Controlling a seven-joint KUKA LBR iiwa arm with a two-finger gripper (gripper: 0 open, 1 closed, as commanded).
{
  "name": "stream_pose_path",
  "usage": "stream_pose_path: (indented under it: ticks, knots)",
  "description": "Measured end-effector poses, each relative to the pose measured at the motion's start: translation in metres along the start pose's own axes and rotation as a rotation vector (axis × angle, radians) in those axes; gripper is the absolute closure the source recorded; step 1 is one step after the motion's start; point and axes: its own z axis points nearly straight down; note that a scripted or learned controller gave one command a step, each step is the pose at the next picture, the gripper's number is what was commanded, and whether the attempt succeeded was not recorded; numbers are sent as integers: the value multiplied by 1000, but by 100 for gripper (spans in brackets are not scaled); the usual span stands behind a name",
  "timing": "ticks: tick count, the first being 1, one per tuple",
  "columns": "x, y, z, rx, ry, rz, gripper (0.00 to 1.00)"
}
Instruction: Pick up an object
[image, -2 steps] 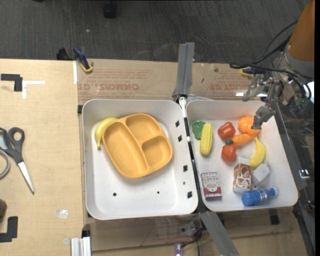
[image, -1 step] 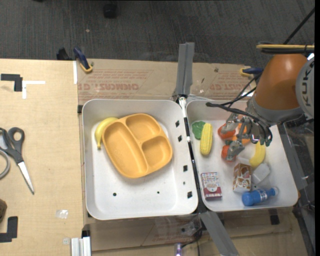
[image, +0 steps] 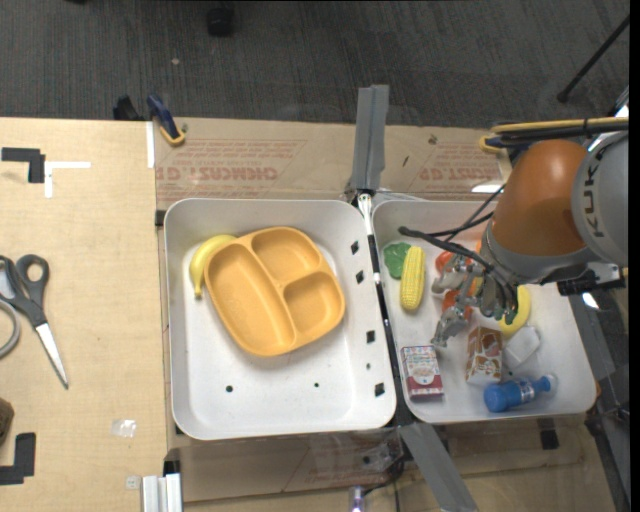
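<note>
Reaching down into the right bin (image: 590, 400), the arm has its pincer (image: 455, 318) low among the clutter, so the step in hand looks like the descent onto a target, with nothing lifted yet. The metal fingers (image: 446, 326) point down and to the left in the camera view; whether they stand apart or together I cannot tell, and nothing is plainly seen between them.

Just left of the pincer lies a corn cob (image: 411, 277), with a green item (image: 397, 256) beyond it. Below the pincer sits a small red-and-white carton (image: 421, 371), and just to its right a brown-and-white carton (image: 484, 356). Further right and below lies a blue bottle (image: 517, 393). A yellow piece (image: 518, 312) shows close under the wrist, to the right.

Far to the left, in the other bin (image: 260, 415), rest an orange divided plate (image: 273, 290) and a banana (image: 205, 258).

The next move, I judge, calls for settling squarely over one item, likely the brown-and-white carton or the corn cob, and closing firmly before any lift.
</note>
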Motion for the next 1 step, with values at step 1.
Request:
stream_pose_path:
  ticks: [1]
  knots:
    - [-9, 17, 0, 1, -1, 121, 0]
